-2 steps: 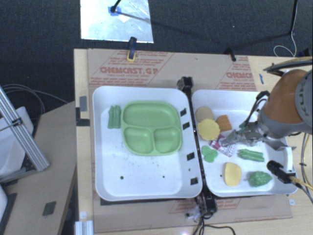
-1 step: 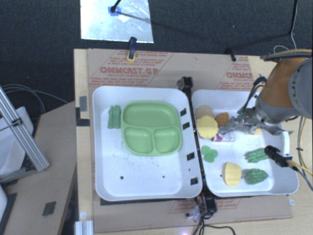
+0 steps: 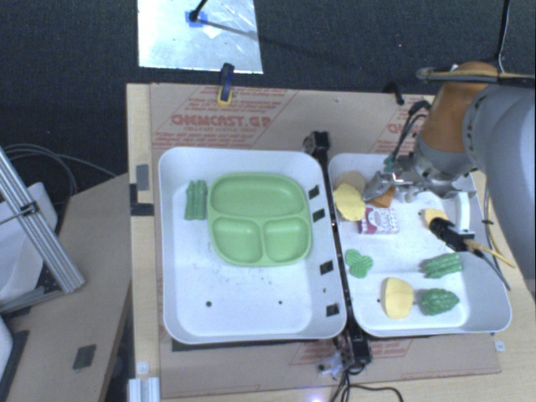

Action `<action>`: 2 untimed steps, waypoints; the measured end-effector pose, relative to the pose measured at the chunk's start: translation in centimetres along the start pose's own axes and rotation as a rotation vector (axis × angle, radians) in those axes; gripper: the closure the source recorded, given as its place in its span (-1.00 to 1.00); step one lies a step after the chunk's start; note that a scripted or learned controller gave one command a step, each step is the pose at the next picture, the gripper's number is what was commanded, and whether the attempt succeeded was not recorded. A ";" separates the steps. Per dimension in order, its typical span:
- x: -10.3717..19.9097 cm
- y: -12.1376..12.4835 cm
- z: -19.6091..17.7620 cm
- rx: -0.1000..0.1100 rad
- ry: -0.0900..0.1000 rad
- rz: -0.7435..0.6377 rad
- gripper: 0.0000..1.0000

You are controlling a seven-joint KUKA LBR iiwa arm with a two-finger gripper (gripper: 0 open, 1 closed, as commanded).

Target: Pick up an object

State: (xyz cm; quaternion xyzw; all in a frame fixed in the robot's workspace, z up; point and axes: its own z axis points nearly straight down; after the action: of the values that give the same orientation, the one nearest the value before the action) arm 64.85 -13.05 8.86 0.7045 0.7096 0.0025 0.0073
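The fingers [image 3: 387, 184] are hovering low in the right bin [image 3: 494, 308]; their opening cannot be told. An orange piece [image 3: 383, 198] is lying just beneath them, a yellow piece [image 3: 349, 201] just beside.

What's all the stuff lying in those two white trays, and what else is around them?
left bin: 1, white, left half of the bench
right bin: 1, white, right half of the bench
divided plate: 1, light green, middle of the left bin
bean-like piece: 1, green, left bin, just left of the plate
yellow pieces: 2, one at the right bin's upper left, one near its front
red-and-white packet: 1, right bin, upper middle
green pieces: 3, right bin
silver sheet: 1, on the dark floor behind the bench
arm: 1, grey with orange band, over the right bin's far right
gripper: 1, low over the right bin's top
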 end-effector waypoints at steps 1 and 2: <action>-3.2 0.2 0.3 0.009 0.004 0.007 -1.00; -4.0 1.5 0.3 0.008 0.005 0.003 -1.00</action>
State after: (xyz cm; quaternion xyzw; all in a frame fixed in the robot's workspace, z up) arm 66.35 -17.02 8.59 0.7056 0.7086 0.0014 0.0025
